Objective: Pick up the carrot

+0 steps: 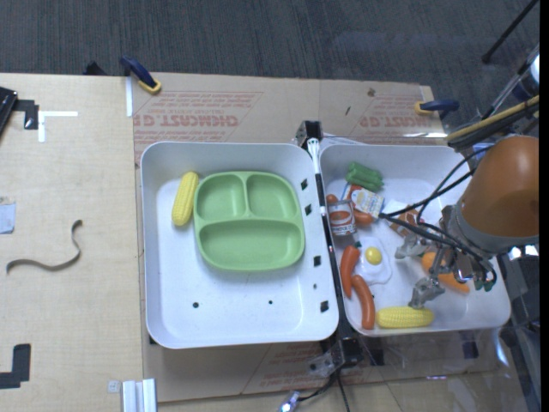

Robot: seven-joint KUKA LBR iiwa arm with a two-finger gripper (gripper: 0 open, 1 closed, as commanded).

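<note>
Camera view from my remote seat, gripper [431,275] low in the right bin [489,320], I cannot tell its finger state, carrot [346,265] lying left of the egg [374,261], well left of the gripper, untouched.
</note>
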